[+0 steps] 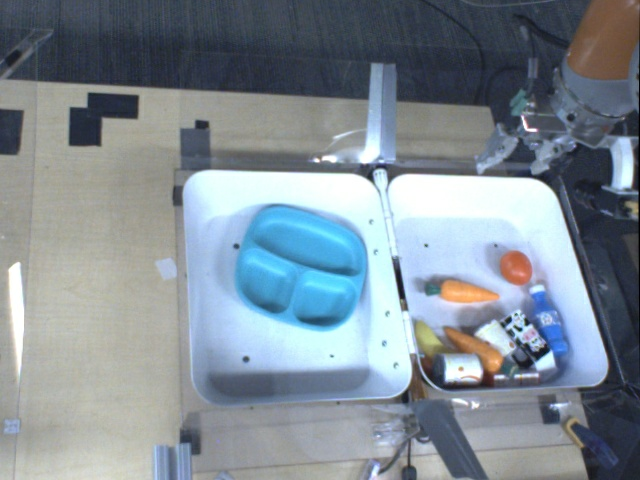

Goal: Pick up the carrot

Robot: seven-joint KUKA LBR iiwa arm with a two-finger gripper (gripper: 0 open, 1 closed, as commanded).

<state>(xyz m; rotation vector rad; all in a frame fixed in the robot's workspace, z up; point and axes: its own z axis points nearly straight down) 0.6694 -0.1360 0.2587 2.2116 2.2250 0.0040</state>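
Two shallow white bins sit side by side on the tabletop, separated by a thin metal divider. The left bin holds a single item, a blue sectioned plate with three compartments, lying slightly left of the bin's middle and turned at an angle. The right bin carries all the small things, gathered in its near right part while its far half is bare. The carrot, orange with a green stem end pointing left, lies flat roughly in the middle of this bin, apart from the others. Just to its right and a little farther back sits a round orange-red fruit. Nearer the front edge lies a second orange carrot-like piece, slanted, with a yellow-green item just left of it and a small can with a red and white label in front of it. A black-and-white patterned box and a blue bottle crowd the near right corner, touching one another. The claw hangs beyond the far right corner of the right bin, outside its rim and well apart from the carrot; its fingers appear spread apart, with nothing between them. The orange band of the arm shows above it at the upper right.
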